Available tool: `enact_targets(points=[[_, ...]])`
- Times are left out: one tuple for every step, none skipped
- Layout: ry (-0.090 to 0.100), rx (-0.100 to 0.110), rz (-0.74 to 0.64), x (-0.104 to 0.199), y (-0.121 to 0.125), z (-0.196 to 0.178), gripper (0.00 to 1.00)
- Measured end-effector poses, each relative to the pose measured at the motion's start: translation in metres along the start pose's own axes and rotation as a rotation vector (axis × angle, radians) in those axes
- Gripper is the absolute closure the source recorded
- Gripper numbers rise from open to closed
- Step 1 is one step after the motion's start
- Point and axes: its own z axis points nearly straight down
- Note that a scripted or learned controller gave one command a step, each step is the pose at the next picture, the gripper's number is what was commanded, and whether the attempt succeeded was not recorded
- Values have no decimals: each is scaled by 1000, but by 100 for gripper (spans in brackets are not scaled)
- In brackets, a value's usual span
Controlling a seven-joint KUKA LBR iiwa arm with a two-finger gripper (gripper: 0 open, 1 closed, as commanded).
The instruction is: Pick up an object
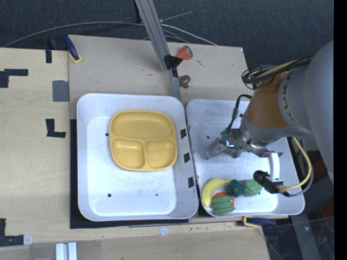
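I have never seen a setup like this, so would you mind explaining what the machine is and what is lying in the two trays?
One fixed camera looks down at a slant on a bench. The grey arm with an orange band reaches in from the right; its gripper hangs over the right bin, with nothing visible between its fingers. The left bin holds a yellow divided plate. In the right bin's near corner lie a toy banana, green toy vegetables and a red-and-green piece.

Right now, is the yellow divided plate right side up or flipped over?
Right side up. The yellow plate lies flat in the left bin, its raised rim and three hollow compartments facing the camera, nothing in them.
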Motion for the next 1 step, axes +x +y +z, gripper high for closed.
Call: enact_targets(points=[[1, -3, -2, 1, 1, -13, 100]])
